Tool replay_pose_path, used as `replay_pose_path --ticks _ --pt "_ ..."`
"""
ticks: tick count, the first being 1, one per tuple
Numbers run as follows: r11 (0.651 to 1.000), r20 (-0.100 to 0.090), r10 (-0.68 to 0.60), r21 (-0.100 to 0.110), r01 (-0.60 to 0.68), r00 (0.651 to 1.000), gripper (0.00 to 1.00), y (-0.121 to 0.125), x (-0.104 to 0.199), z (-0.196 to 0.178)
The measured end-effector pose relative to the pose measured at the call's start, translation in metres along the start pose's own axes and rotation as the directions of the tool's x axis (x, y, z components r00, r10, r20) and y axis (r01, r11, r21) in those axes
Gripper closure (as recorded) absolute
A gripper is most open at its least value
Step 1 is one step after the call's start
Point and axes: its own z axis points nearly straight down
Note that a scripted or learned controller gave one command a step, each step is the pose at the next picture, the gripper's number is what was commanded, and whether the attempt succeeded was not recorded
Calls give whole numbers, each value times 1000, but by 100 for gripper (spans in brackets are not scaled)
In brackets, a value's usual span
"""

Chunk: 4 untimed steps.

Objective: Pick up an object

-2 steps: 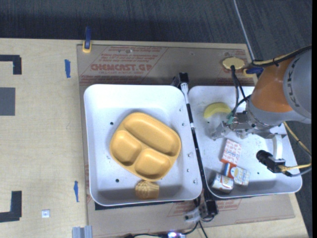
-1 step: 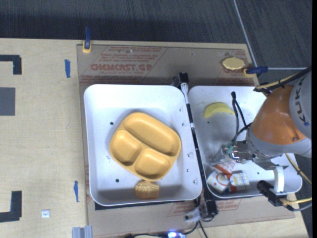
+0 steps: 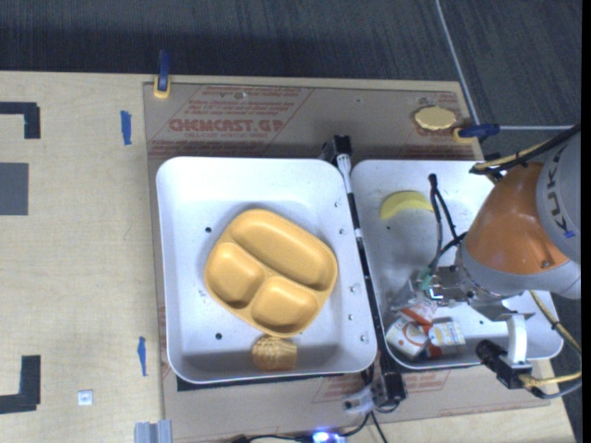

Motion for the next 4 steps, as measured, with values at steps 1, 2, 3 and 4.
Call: replay_pose_path --ticks 1,2,3,4 --pt "1000 1 0 -1 0 1000 0 0 1 0" --pt "1000 0 0 -1 0 1000 0 0 0 0" --pt "1000 0 -1 -1 1 1000 0 0 0 0" --pt "1000 -1 -2 0 2 1000 0 0 0 0"
